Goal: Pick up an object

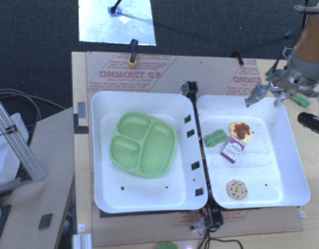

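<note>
The wooden table carries two shallow white plastic bins side by side, which keeps sorted things apart from the pickable ones. The left white bin holds a pale green divided plastic plate, lying flat near its middle. The right white bin holds the likely candidates, all loose and well spaced enough for a grasp from above: a green leafy toy piece, a yellow toy with a red top, a small red-and-white packet just below it, and a round tan cookie apart near the front.

The grey arm with its orange band hangs over the right bin's far corner. Its hand points down with fingers spread and nothing between them (well above the toys, by the look of it).
</note>
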`<state>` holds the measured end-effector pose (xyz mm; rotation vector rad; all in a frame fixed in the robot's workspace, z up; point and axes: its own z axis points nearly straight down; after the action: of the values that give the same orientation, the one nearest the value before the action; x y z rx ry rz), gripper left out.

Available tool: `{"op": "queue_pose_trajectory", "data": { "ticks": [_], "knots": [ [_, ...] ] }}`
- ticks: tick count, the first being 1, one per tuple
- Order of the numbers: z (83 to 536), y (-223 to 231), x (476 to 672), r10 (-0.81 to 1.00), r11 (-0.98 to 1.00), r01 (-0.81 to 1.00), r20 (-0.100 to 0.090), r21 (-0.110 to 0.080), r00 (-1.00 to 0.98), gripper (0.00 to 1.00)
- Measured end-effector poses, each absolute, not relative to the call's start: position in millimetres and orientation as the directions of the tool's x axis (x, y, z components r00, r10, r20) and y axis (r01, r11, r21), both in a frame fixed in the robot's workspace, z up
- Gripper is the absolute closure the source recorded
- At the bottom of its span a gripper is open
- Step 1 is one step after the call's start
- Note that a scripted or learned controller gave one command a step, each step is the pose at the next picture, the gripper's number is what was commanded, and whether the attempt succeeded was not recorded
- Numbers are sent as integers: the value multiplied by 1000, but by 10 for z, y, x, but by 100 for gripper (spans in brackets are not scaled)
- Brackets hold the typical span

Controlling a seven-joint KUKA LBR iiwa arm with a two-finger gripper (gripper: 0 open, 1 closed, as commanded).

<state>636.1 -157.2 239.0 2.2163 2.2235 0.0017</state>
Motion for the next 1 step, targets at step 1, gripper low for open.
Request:
{"op": "queue_pose_trajectory", "data": {
  "ticks": [1],
  "knots": [
    [938, -1871, 6041, 1000, -2, 1000, 1, -10, 2, 0]
  ]
}}
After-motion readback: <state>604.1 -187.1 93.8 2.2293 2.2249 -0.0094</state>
